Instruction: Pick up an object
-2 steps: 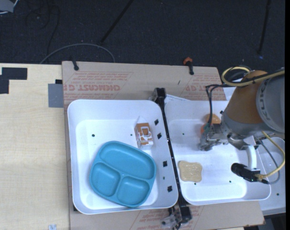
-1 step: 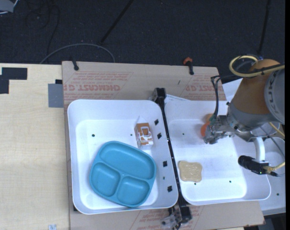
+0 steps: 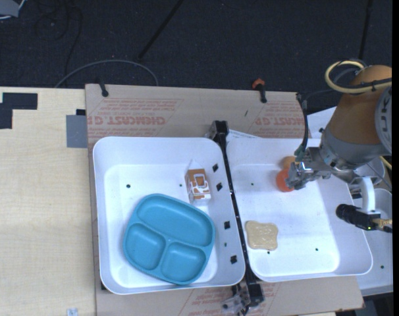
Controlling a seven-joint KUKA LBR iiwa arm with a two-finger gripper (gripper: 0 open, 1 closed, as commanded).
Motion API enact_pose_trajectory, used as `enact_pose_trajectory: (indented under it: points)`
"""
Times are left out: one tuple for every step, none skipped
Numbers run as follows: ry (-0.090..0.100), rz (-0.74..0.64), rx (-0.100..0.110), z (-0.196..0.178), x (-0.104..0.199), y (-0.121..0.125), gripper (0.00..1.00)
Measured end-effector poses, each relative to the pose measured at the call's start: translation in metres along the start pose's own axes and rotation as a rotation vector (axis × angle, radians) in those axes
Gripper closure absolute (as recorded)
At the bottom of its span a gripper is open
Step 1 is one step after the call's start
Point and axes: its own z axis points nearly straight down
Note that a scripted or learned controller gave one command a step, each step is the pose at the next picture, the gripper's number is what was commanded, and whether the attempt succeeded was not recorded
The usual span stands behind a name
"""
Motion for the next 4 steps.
enact_pose_trajectory:
  points:
    - [-0.001,0.001,-0.001,-0.061,-0.007,-0.003,1.0]
    - [0.002,-0.003,0.005,-0.052,0.044,0.006,1.0]
    - [0.001,-0.002,0.006,-0.04,0.093,0.009,1.0]
    - [0.001,-0.002,0.005,-0.048,0.139,0.007,1.0]
